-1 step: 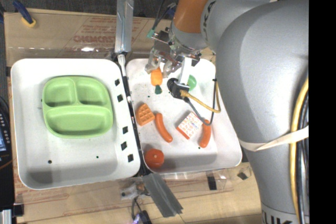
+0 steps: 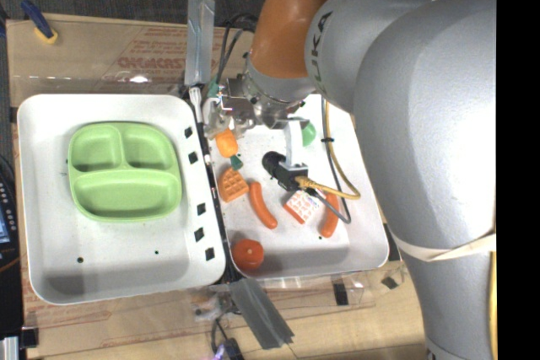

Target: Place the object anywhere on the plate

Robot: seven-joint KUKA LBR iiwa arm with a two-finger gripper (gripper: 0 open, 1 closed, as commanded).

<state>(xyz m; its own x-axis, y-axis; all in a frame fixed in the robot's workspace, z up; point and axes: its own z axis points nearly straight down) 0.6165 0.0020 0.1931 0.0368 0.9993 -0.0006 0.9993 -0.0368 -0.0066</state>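
Two white bins sit on the bench: the green plate (image 2: pixel 125 171) left, toys right. Your gripper (image 2: pixel 226 120) hovers over the carrot (image 2: pixel 226 143); whether the jaws are clenched, you cannot tell. Centre over it, then descend straight.

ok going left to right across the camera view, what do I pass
Green plate → waffle → long orange sausage → red and white packet → second sausage

Bulky grey arm (image 2: pixel 422 97), orange band (image 2: pixel 291 25)
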